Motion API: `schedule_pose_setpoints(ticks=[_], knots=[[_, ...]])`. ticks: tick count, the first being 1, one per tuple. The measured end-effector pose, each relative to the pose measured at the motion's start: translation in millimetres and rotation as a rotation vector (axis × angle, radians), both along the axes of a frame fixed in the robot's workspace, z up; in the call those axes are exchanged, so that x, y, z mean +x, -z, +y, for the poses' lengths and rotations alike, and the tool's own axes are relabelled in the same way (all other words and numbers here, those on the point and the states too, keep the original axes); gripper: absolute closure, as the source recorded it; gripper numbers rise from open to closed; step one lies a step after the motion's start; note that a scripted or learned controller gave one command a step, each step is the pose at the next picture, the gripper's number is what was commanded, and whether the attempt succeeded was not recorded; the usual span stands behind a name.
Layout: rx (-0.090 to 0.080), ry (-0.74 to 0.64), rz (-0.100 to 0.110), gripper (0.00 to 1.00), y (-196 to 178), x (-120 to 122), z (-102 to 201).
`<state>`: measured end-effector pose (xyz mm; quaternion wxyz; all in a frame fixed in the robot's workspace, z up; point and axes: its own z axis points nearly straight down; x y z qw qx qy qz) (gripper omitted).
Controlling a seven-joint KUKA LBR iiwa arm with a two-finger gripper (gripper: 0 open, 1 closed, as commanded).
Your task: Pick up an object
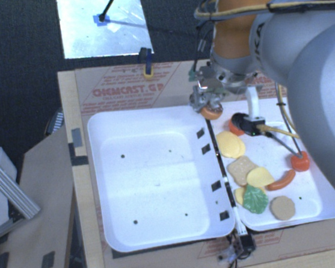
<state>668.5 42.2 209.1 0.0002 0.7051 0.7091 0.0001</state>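
Orange-brown round piece [212, 112] sits just under the gripper [207, 102], at the far left corner of the right bin [326, 193], beside the divider. Whether the fingers grip it, I cannot tell. A good lift goes straight up, clear of the rim. It looks small, flattish, bun-like, partly hidden.

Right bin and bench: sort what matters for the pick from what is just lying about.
Job:
gripper
orange piece under it
right bin with toy food: yellow slice, bread slice, green leaf, sausage

Lying about:
left bin
cardboard sheet
clamp
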Motion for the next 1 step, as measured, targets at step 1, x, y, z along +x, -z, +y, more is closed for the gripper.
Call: schedule_pose_setpoints(ticks=[1], knots=[[0.001,0.0,-0.004,1.0,-30.2,0.7,11.4]])
